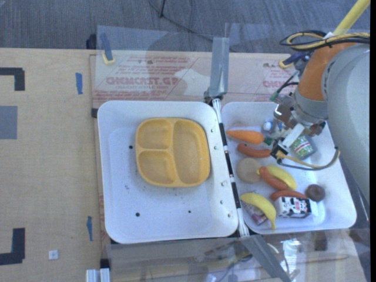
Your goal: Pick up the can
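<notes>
The can [303, 148], green and white, lies in the right bin [346, 213] near its far right side, partly covered by the arm. My gripper [278, 124] hangs over the far part of that bin, just left of the can and above the right end of an orange carrot [245, 137]. Nothing shows between the gripper and the can that tells of a hold; the can rests low beside the wrist.
The right bin also holds a red sausage [252, 151], a round brown potato [248, 170], two bananas [261, 206], another sausage [289, 194], a milk carton [294, 207] and a dark brown ball [315, 192]. A yellow divided plate [173, 152] sits in the left bin [117, 216].
</notes>
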Action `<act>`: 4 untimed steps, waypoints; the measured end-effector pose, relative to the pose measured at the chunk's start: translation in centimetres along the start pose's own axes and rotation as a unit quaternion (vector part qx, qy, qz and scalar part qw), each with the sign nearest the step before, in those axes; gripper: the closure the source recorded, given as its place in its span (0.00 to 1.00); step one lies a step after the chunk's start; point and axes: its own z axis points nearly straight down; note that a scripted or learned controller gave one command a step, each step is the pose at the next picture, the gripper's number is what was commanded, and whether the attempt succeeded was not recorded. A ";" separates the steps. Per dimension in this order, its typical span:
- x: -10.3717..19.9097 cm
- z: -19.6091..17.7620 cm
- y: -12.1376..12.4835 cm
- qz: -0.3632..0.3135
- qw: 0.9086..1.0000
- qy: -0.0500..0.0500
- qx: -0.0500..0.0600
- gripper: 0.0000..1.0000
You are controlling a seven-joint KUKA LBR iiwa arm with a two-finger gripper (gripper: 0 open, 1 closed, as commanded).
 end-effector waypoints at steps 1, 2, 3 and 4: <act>-4.2 -12.5 -1.8 -0.047 0.999 -0.002 0.004 1.00; -4.1 -12.5 -1.8 -0.047 0.999 -0.002 0.004 0.00; -7.0 -0.5 -4.2 0.032 0.999 -0.001 0.004 0.00; -7.0 -0.5 -4.2 0.032 0.999 -0.001 0.004 0.00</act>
